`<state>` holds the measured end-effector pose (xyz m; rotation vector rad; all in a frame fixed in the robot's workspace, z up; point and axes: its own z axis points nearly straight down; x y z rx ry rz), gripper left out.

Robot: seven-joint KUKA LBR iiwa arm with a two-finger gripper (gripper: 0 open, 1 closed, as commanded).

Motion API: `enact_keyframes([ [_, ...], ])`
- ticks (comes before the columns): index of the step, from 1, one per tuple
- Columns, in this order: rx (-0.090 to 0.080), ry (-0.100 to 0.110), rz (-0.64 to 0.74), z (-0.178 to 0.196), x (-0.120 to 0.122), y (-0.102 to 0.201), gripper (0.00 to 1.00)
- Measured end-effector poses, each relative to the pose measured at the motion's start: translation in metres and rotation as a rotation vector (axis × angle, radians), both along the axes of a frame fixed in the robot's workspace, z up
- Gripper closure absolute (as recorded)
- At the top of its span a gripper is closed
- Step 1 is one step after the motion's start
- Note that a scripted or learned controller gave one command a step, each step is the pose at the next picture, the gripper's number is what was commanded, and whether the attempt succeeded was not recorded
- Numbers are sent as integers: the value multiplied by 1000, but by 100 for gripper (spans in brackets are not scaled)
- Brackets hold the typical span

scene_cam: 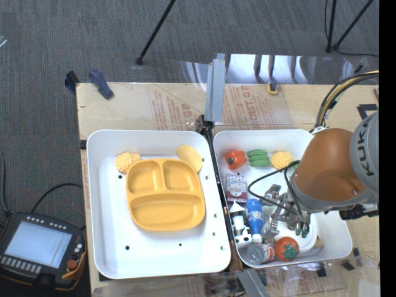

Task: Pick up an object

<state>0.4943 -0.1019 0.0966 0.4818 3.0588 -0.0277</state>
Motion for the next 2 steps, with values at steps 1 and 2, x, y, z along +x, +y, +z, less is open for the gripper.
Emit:
enact_keyframes([
  [1,2,15,-191,-3,0,-3,0],
  [2,7,14,-331,-3,-4,-6,0],
])
